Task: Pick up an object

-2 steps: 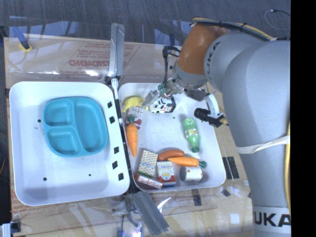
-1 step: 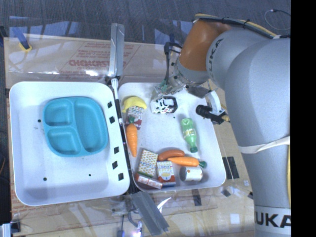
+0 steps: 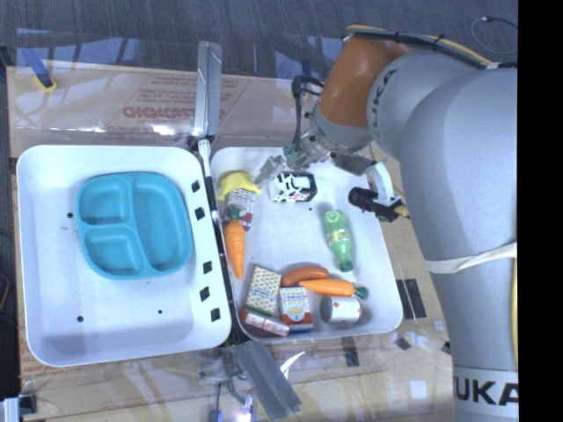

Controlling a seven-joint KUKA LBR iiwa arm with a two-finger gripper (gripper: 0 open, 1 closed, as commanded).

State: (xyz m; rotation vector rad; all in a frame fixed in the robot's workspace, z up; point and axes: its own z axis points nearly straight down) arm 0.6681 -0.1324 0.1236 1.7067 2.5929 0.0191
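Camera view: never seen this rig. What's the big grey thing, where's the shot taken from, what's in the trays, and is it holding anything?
The big grey shape is a robot arm, a KUKA iiwa, with an orange band above its wrist. It reaches in from the right of the picture. The single camera is fixed above the bench and looks down at a slant.

Two shallow white bins sit side by side. The left bin holds a blue divided plate. The right bin holds toy groceries: a banana, a carrot, a green bottle, a second carrot, small cartons and a black-and-white cow-patterned item.

The gripper hangs over the far end of the right bin, next to the cow-patterned item. I cannot tell whether it grips anything; nothing is visibly lifted.
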